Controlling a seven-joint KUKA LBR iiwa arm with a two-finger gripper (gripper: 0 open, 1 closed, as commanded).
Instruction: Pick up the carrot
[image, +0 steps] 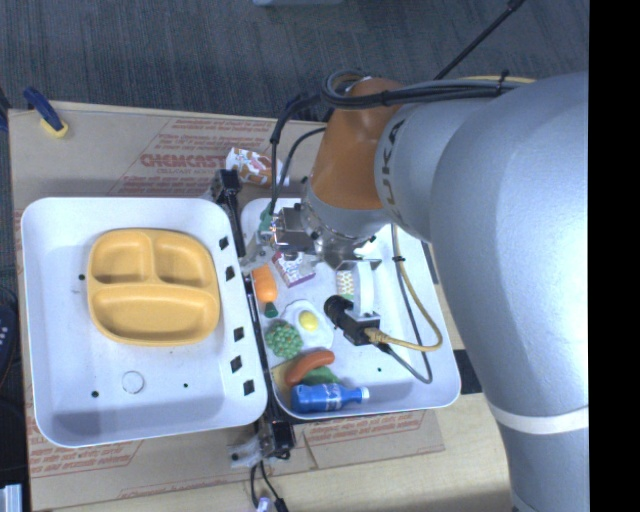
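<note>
The carrot (265, 286) is a short orange piece with a green end. It lies by the left wall of the right bin (425, 385), pointing up and down the view. My gripper (289, 246) hangs low over the top of that bin, just above and to the right of the carrot's upper end. The grey arm and orange band cover the bin's upper right part. Nothing shows as held by the gripper.
Below the carrot lie a fried egg (307, 321), green peas (285, 342), a red sausage (310, 362), a green item (322, 377) and a blue bottle (325, 397). A small pink-and-white packet (293, 269) sits under the gripper. The left bin (60, 390) holds a yellow divided plate (153, 284).
</note>
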